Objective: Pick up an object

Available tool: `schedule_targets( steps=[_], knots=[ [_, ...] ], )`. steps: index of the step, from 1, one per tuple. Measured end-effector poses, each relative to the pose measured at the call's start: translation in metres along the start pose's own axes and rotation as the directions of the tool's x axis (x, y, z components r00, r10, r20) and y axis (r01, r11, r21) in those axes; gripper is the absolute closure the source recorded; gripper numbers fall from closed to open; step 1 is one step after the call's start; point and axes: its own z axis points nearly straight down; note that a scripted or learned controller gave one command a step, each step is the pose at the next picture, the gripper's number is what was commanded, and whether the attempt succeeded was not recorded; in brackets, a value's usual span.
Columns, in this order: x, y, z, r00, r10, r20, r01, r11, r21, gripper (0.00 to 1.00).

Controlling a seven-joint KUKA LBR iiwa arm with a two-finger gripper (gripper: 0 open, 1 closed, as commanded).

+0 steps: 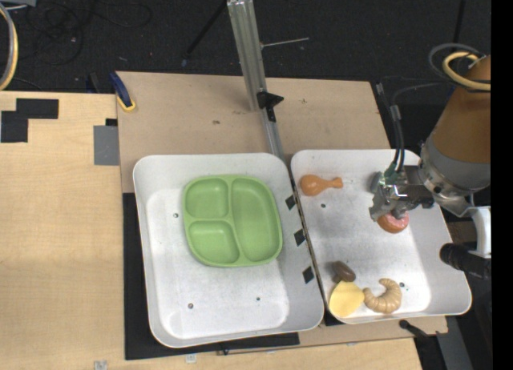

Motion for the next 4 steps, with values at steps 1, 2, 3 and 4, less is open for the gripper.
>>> schedule_targets(
  steps=[1, 2, 3, 4],
  knots=[
    [0.045, 0.029, 0.011, 1.000, -0.003, -0.001, 0.003, 1.000, 0.004, 1.00],
    [0.095, 0.044, 0.007, 1.000, -0.004, -0.002, 0.004, 1.000, 0.004, 1.00],
    [0.140, 0.063, 0.026, 1.000, -0.004, -0.001, 0.004, 1.000, 0.005, 1.00],
    [0.192, 0.078, 0.041, 1.000, -0.004, -0.001, 0.004, 1.000, 0.005, 1.00]
  ],
)
